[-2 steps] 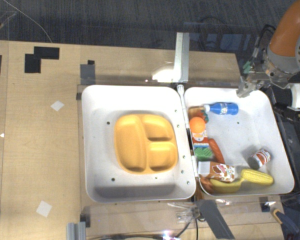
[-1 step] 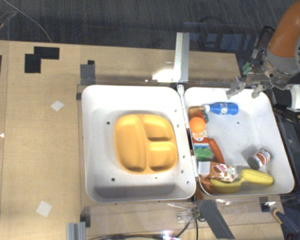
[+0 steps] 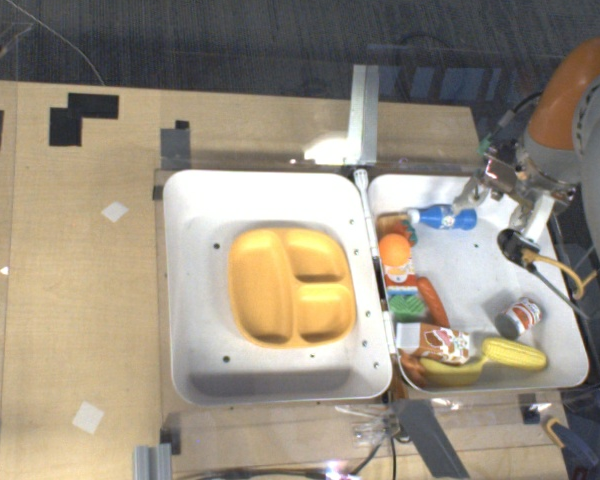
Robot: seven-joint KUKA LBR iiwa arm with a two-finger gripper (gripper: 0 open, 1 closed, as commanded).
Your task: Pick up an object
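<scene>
**Gripper above right bin's far edge, blue bottle nearest**

The likeliest target, a small blue plastic bottle with a white cap (image 3: 443,217), lay on its side near the far wall of the right-hand shallow white bin (image 3: 570,363). Its long axis ran roughly left to right in the camera view. The gripper (image 3: 502,184) hung just to the bottle's right and slightly beyond it, over the bin's far right corner. Whether the fingers were spread or pressed together could not be told; nothing was seen between them.

Further off in the same bin lay an orange ball (image 3: 395,247), a green block (image 3: 408,307), a yellow plastic corn cob (image 3: 513,354), a yellow banana (image 3: 450,371) and a small red-and-white can (image 3: 520,316). The left-hand white bin (image 3: 190,298) carried a yellow divided tray (image 3: 288,286). Both bins rested on the pale wooden worktop (image 3: 70,298).

In judgement, a short move leftward and down would bring the gripper over the bottle.
</scene>
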